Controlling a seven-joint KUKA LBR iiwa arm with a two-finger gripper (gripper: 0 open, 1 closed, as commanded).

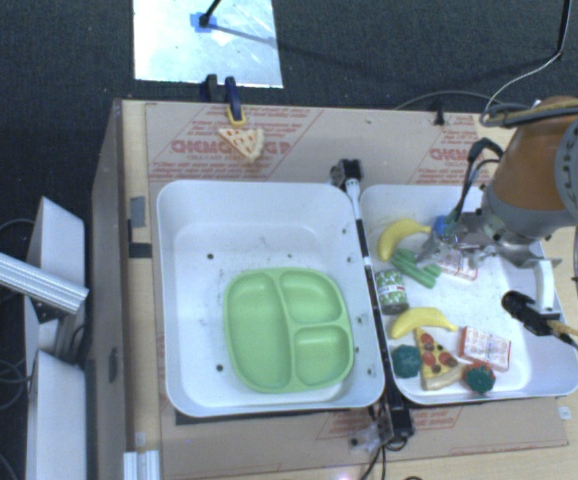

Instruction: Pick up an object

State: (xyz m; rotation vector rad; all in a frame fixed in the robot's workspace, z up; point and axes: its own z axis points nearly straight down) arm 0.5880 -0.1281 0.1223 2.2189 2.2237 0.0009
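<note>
Right bin (569, 363): white, shallow, holding a scatter of toy food.
Upper banana (401, 234): yellow, curved, in the bin's upper left, just left of the gripper.
Green stick (415, 268): long, light green, slanted, lying below the upper banana, its upper end close under the gripper.
Can (390, 292): small, dark green label, beside the divider between the bins.
Lower banana (422, 320): yellow, lying across the bin's middle.
Pizza slice (436, 358): orange-red with dark spots, near the front wall.
Dark green lump (406, 360): rounded, touching the pizza slice's left side.
Red-and-white packet (485, 348): flat, tilted, right of the pizza slice.
Small red and green item (480, 378): at the front wall; kind cannot be told.
Gripper (447, 240): low over the bin's upper middle, above a pale packet (462, 267); finger spread and any grasp cannot be told.
Left bin (184, 268): white, carrying a light green divided tray (287, 328) with three compartments.
Bench (299, 133): brown board with red print, a second pizza slice (243, 142) lying behind the left bin.
</note>
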